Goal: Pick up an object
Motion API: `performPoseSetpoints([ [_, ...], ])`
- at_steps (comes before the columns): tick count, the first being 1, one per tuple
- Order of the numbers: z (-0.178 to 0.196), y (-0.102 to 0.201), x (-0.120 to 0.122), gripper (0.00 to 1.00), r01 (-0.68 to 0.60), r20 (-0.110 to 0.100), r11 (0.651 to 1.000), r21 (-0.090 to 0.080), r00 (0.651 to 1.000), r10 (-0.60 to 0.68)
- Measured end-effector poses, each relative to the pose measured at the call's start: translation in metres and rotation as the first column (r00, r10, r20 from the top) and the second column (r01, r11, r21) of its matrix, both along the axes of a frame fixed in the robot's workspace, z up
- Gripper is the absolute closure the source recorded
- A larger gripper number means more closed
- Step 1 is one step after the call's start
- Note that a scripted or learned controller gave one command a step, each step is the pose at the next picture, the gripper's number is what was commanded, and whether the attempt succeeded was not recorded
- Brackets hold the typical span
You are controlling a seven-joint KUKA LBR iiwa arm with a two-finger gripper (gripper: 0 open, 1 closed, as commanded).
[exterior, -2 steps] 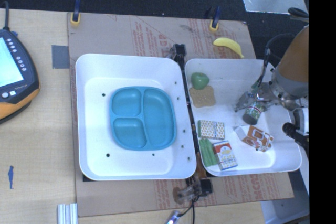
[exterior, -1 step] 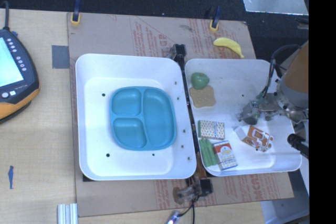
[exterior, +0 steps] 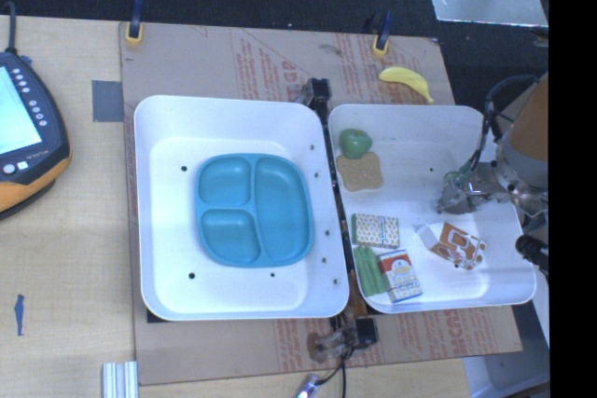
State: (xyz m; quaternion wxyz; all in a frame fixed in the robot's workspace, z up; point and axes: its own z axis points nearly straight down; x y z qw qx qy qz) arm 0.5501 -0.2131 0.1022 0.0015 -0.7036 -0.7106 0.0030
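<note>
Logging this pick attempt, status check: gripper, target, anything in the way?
Gripper low in right bin, nothing seen held. Nearest: orange-and-white packet, just beside it. Green ball, tan slab, small cartons lie apart.

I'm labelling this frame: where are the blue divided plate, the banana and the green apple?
blue divided plate point(exterior: 255, 208): camera view, centre ridge.
banana point(exterior: 407, 80): camera view, mid-body.
green apple point(exterior: 354, 143): camera view, top surface.

Left bin point(exterior: 154, 200) held 1 blue divided plate point(exterior: 254, 208). Gripper point(exterior: 459, 196) sat low in right bin point(exterior: 420, 130), near orange-white packet point(exterior: 457, 245).
</note>
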Motion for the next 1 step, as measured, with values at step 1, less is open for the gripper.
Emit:
performPoseSetpoints([
  [1,-0.0103,0.0921,0.0259,1.00,0.002,0.001,1.000,0.002,1.000,-0.002],
])
